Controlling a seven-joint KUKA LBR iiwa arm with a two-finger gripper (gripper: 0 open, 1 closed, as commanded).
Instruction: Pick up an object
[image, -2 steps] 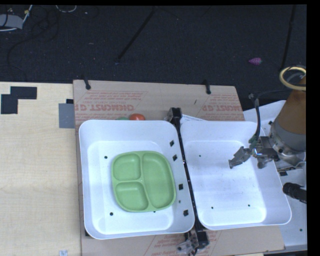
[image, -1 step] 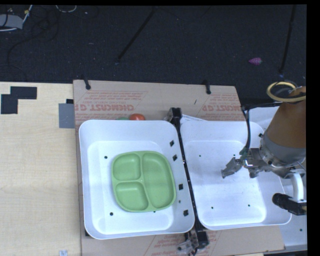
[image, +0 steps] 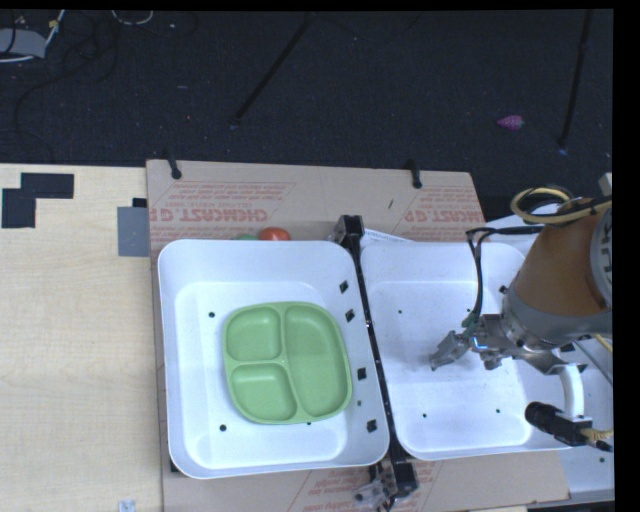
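pale green plastic divided plate (image: 287, 362), three compartments, rounded-square. lies flat, right side up, slightly rotated, on floor of left white bin (image: 190, 300), lower centre-left of frame. nothing in its compartments.

Pale wooden bench (image: 70, 330), cardboard sheet (image: 300, 200), two white bins (image: 190, 270)

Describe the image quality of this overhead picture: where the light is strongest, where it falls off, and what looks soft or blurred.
Camera view: the white bins are brightest and nearly washed out; the floor above the bench falls into dark, its cables barely readable. The green divided plate is evenly lit, with soft shading in its compartments. The tool and the orange band look slightly blurred, and fine detail is soft overall.
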